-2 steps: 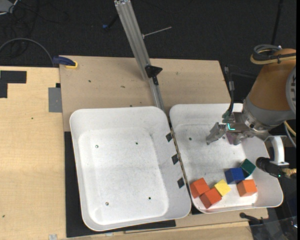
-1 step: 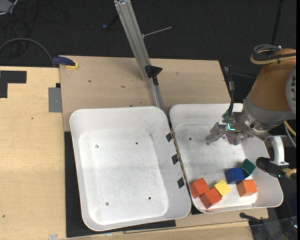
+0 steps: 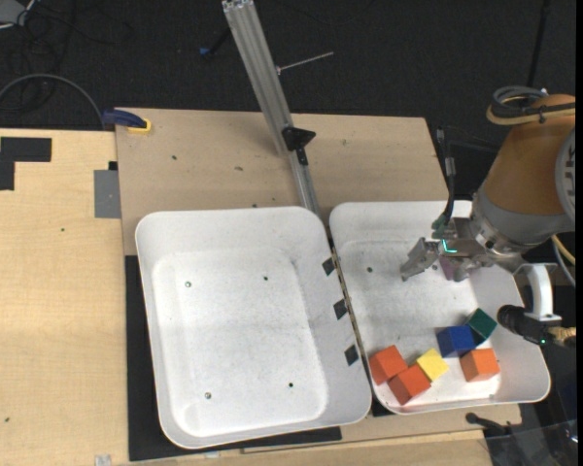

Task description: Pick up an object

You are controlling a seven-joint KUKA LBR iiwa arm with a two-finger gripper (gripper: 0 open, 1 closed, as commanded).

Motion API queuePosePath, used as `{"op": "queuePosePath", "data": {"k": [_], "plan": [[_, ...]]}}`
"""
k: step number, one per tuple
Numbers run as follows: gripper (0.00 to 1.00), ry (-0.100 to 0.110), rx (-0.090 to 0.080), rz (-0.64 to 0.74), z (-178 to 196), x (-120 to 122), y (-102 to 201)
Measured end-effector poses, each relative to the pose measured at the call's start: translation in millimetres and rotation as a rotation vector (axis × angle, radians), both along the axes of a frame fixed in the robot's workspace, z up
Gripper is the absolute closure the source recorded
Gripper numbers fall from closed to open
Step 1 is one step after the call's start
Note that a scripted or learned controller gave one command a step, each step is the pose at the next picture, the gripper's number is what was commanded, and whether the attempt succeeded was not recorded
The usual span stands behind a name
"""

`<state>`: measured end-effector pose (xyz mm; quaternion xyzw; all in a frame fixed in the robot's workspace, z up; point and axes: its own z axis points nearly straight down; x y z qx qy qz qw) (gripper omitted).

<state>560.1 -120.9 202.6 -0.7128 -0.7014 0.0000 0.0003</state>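
Crowding hand (image 3: 429,256): blocks (image 3: 434,364), bin wall (image 3: 342,289).

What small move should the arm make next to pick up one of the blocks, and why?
Probably shift the gripper toward the near edge of the right bin and lower it over the blue block. The gripper hangs above a bare stretch of the bin floor, while the blocks all sit clustered by the near rim; the blue block lies closest to it, next to the green block.
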Motion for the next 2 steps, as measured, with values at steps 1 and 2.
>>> {"op": "queuePosePath", "data": {"k": [1, 2], "plan": [[0.0, -0.002, -0.002, 0.013, 26.3, -21.9, -27.6], [0.0, 0.007, 0.002, 0.015, -10.7, -42.5, -21.1]]}}
